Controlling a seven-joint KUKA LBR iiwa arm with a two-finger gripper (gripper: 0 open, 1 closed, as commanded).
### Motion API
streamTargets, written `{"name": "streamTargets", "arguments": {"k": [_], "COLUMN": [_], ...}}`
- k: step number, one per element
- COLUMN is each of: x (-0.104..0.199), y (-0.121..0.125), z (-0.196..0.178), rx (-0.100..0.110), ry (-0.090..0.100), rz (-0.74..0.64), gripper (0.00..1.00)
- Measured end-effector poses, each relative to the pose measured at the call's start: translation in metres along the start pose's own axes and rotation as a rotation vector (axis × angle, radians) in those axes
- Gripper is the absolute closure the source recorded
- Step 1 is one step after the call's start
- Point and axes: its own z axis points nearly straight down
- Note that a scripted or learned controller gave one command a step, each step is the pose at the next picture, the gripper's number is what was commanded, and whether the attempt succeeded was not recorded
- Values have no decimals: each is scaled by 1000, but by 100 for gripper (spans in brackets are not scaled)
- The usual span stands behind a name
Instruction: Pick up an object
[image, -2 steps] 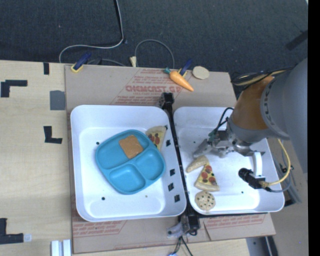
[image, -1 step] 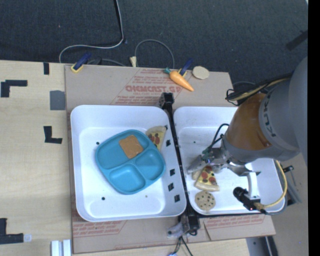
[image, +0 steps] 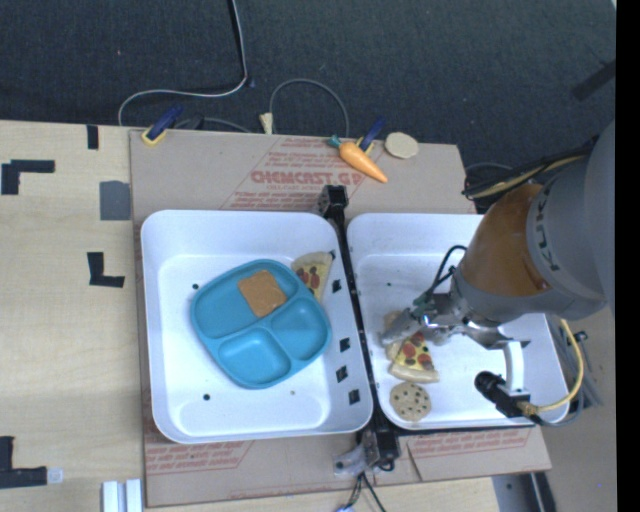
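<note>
A wooden worktop (image: 60, 330) carries a sheet of brown cardboard (image: 290, 180), and on the cardboard sit two shallow white bins side by side, touching along a black divider.

The left bin (image: 165, 400) holds a blue divided plate (image: 262, 325), tilted diagonally near the bin's middle. A tan square of toy toast (image: 263, 293) lies in the plate's upper compartment. A toy pizza slice (image: 315, 271) rests just beside the plate's upper right edge, near the bin's back right corner.

The right bin (image: 400, 235) holds a second toy pizza slice (image: 413, 359), with red and green toppings, lying toward the bin's front left. A round chocolate-chip cookie (image: 409, 401) sits just in front of it, near the bin's front left corner.

The grey arm (image: 570, 230), with its orange band (image: 505, 250), comes in over the right bin's right side. Its gripper (image: 408, 325) is low in the bin, directly behind the second pizza slice and touching or nearly touching its top edge. How far the jaws stand apart cannot be told, as the metal parts blur together. Nothing is visibly held between them.

On the cardboard behind the bins, near its back right corner, lie a toy carrot (image: 361, 161) and a pale round disc (image: 402, 146).
</note>
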Motion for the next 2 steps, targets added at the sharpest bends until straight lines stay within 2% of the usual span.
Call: {"name": "streamTargets", "arguments": {"k": [1, 2], "x": [14, 11], "y": [-37, 50], "z": [0, 1], "rx": [-7, -3], "ry": [-8, -5], "rz": [3, 0], "gripper": [0, 0]}}
